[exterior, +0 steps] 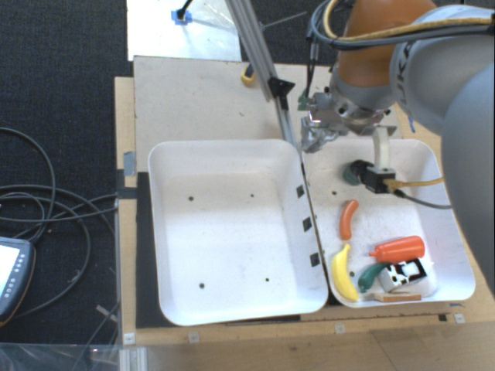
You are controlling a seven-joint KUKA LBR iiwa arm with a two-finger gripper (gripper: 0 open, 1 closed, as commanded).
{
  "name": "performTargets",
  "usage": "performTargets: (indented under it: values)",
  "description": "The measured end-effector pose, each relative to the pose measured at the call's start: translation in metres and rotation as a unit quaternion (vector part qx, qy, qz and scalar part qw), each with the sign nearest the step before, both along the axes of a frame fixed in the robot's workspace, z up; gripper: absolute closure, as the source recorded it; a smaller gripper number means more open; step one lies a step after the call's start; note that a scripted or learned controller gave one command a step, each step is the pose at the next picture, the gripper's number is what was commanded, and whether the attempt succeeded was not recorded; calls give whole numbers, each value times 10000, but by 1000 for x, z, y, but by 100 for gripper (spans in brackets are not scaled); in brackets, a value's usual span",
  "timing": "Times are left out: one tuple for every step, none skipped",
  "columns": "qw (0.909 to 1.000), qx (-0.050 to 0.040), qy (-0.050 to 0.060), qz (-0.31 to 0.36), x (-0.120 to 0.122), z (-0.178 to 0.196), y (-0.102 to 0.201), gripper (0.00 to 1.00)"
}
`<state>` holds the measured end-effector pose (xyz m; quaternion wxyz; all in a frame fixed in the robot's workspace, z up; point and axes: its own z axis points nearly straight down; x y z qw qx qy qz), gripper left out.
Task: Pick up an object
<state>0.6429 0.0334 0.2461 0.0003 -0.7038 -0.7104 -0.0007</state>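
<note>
I note two white bins; the right one holds a yellow banana, an orange sausage and a red-orange bottle. I also see a black-and-white patterned block.

Dark carpet floor on the left and top. Black cables loop across it, near a screen device at the left edge. Tan bench top under the bins, wood edge along the front. Pale sheet behind the bench with blue tape on it. Grey metal pole slants down toward the bench. Even indoor light.
</note>
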Motion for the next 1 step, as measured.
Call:
performTargets:
  values:
    - [10000,0,-6,0,5,-13,50,100]
